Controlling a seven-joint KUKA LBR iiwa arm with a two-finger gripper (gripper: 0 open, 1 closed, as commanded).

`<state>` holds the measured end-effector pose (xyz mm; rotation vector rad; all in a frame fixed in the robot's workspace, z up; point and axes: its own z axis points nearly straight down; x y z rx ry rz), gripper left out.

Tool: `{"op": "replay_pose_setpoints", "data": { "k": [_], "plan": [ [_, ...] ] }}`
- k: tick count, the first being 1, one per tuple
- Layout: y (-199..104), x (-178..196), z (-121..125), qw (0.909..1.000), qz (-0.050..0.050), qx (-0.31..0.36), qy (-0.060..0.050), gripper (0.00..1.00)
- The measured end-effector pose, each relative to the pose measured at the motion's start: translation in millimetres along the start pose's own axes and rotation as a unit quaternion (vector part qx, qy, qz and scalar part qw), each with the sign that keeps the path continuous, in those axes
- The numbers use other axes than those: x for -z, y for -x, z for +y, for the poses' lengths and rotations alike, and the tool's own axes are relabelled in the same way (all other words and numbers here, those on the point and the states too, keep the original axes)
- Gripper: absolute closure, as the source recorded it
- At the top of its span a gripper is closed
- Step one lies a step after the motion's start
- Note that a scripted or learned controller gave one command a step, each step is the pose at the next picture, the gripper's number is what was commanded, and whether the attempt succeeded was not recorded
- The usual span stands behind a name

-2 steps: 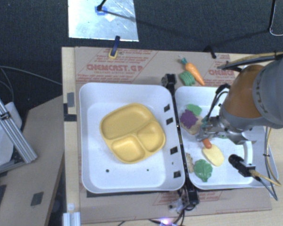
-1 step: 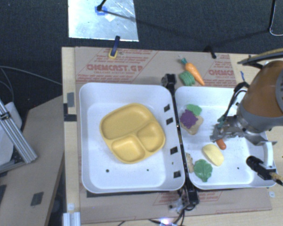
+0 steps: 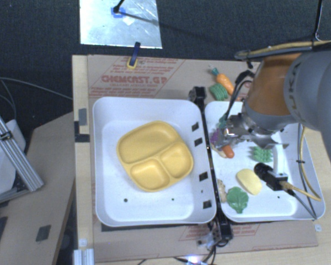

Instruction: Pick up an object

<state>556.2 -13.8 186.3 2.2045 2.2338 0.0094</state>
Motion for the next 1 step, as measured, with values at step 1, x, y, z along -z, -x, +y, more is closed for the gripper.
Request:
{"op": "replay_pose_setpoints", "data": {
  "k": [1],
  "plan": [
    [-46.5,68.9,-41.9,1.0,0.0,-0.002,-0.001,1.0]
  ]
}}
